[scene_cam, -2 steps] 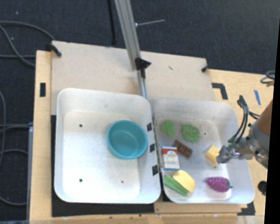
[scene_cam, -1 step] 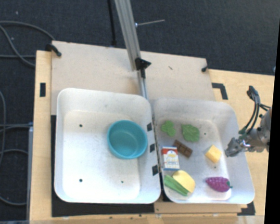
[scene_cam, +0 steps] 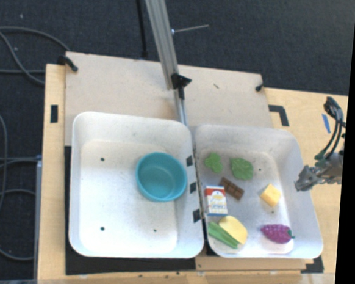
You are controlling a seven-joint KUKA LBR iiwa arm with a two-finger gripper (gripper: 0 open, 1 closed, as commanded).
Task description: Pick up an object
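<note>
This is a robotics lab or test cell, not a home or shop. A pale plywood bench (scene_cam: pixel 139 86) stands on dark carpet (scene_cam: pixel 265 35), with loose black cables (scene_cam: pixel 14 40) trailing across the floor at the left. A bare aluminium extrusion post (scene_cam: pixel 161 33) rises at a slant from the rear of the bench. Black tape corner marks (scene_cam: pixel 280 114) are stuck on the board. Two shallow white plastic bins (scene_cam: pixel 92 131) sit side by side; the right one holds small plastic toy foods (scene_cam: pixel 241 168), the left a teal plastic bowl (scene_cam: pixel 161 177). A grey robot wrist with wiring (scene_cam: pixel 323 168) reaches in from the right edge.
</note>
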